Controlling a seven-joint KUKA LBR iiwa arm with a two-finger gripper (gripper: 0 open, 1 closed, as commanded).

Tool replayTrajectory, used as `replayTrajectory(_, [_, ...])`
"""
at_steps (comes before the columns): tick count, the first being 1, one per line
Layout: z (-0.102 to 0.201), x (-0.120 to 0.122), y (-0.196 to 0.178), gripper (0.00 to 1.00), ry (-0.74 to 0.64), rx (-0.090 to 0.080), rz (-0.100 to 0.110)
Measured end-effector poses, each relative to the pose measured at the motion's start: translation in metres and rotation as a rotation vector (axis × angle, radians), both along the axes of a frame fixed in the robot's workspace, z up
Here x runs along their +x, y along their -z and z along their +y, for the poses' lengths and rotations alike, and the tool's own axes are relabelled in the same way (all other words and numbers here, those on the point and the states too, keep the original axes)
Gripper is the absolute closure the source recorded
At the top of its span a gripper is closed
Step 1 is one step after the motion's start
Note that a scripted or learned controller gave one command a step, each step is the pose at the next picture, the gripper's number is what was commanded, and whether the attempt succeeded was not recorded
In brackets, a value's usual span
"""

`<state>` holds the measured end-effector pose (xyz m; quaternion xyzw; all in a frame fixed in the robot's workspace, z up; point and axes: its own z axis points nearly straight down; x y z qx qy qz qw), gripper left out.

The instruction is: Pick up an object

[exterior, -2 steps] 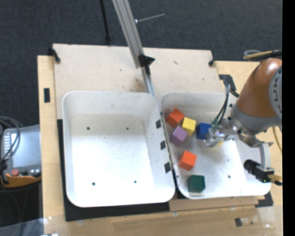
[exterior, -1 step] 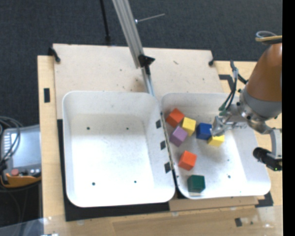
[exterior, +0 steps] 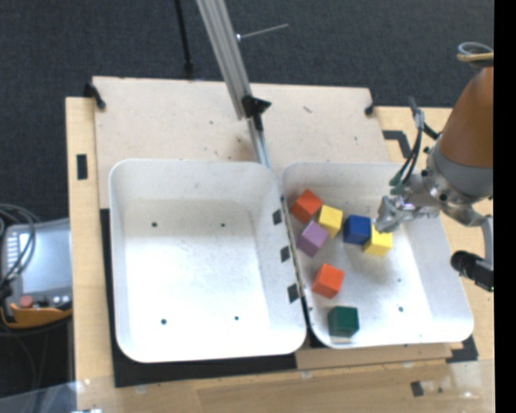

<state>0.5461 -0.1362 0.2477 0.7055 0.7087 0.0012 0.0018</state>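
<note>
From the camera above, my arm (exterior: 469,140) comes in from the right, its upper part cut off by the frame edge. My gripper (exterior: 389,218) hangs low over the right bin (exterior: 439,308), right by the yellow block (exterior: 378,243) and the blue block (exterior: 357,230). It shows as a small blurred tangle of metal, so I cannot tell how my jaws stand, or whether they touch either block. The blue and yellow blocks sit touching. Further left lie another yellow block (exterior: 330,218), an orange block (exterior: 307,205) and a purple block (exterior: 311,238), close together. A second orange block (exterior: 328,280) lies apart, and a green block (exterior: 344,321) rests near the front rim. The left bin (exterior: 198,256) sits beside it on the surface (exterior: 181,119).
</note>
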Motion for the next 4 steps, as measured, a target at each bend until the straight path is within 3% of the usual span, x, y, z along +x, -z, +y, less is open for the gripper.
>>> replayTrajectory(2, [0.102, 0.010, 0.000, 1.00, -0.002, 0.001, 0.004])
replayTrajectory(4, [0.207, 0.035, 0.018, 1.00, -0.002, 0.001, 0.003])
